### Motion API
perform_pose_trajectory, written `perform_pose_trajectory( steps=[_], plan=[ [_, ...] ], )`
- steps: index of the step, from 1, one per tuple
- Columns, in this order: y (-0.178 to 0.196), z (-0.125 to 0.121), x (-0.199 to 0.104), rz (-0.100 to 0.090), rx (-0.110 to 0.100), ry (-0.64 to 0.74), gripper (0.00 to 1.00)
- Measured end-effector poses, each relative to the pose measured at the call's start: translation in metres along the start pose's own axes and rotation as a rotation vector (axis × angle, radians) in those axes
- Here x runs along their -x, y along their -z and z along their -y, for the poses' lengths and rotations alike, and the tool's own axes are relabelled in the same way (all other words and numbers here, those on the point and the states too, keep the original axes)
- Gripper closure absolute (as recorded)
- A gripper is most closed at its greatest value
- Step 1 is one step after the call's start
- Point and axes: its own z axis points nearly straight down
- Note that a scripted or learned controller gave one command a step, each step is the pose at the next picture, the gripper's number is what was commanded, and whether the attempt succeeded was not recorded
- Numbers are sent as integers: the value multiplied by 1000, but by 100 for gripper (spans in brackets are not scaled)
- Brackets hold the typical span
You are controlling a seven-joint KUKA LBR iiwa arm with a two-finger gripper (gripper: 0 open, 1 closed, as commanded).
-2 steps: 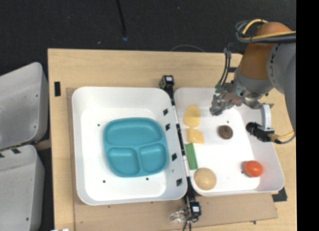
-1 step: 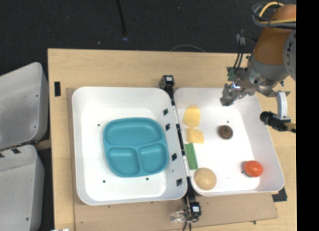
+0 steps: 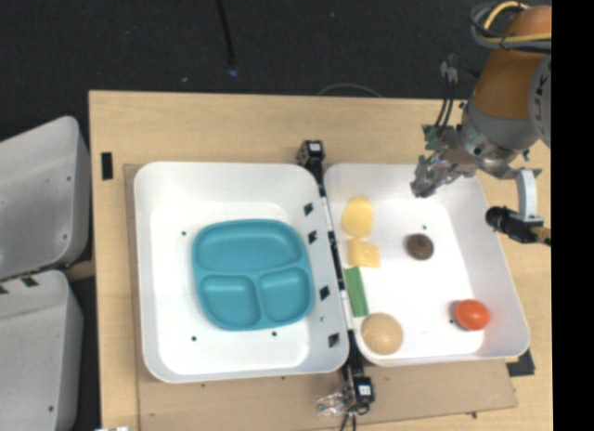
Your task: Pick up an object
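The tool (image 3: 429,181) is being held over the far edge of the right bin (image 3: 492,327); its state cannot be told. A brown ball (image 3: 419,247), red ball (image 3: 471,315), two yellow pieces (image 3: 358,216), green stick (image 3: 355,291) and tan ball (image 3: 381,333) are lying in that bin, while a blue tray (image 3: 251,272) is sitting in the left bin (image 3: 158,234).

wooden bench (image 3: 111,132) — two white bins (image 3: 158,346) side by side

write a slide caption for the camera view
Tool above right bin of small foods; teal tray in left bin.
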Motion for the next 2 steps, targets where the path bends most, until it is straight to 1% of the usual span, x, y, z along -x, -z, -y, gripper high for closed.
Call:
perform_pose_trajectory(
  steps=[1,2],
  plan=[
    [14,20,-50,-2,-1,12,100],
    [22,28,-94,-3,-2,13,100]
  ],
)
